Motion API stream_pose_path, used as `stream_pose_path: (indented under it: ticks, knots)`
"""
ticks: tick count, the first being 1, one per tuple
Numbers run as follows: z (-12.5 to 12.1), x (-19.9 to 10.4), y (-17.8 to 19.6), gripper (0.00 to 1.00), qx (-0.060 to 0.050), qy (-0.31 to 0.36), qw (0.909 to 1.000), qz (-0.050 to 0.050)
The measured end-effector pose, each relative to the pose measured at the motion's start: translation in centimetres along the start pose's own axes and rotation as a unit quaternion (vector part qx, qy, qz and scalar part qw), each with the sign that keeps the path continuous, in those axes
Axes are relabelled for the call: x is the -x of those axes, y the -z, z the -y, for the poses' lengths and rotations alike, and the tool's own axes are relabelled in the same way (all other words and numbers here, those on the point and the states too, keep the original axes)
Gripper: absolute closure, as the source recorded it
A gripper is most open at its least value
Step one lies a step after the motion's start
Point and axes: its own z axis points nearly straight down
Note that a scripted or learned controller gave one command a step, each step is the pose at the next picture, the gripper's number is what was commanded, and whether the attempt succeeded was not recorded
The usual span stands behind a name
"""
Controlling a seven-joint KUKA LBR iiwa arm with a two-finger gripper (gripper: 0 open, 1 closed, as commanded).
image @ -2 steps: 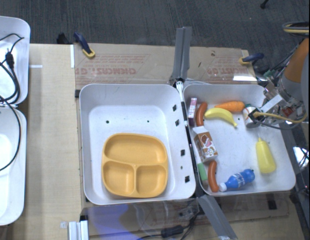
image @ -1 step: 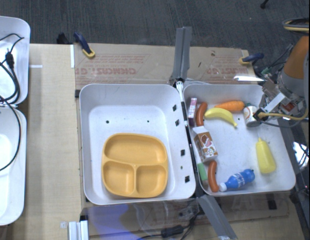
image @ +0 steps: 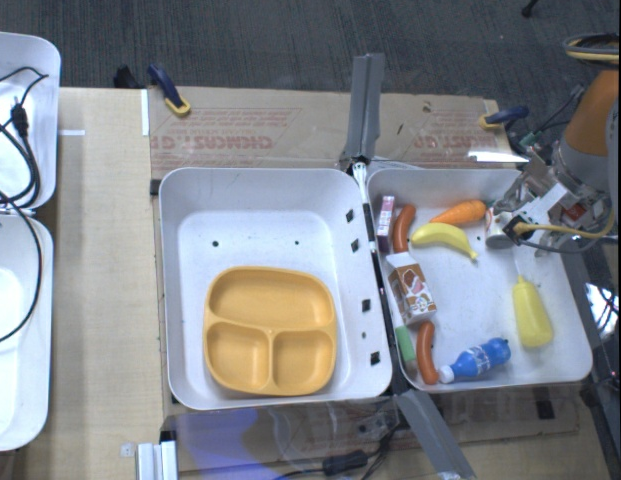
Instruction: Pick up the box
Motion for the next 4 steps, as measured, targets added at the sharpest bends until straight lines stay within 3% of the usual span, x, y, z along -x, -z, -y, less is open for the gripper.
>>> stream_pose_path:
  ticks: [1, 2, 3, 4]
  knots:
    - [7.5, 5.1, -4.6, 0.0, -0.001, 0.069, 0.9976, 0.004]
    - [7.5, 5.1, -4.6, 0.0, -0.001, 0.069, 0.9976, 0.004]
    - [5.9, 1.4, -4.6, 0.0, -0.001, 0.042, 0.9991, 0.004]
    - [7.7, -3.1, -4.7, 0.0, 0.0, 0.025, 0.9997, 0.004]
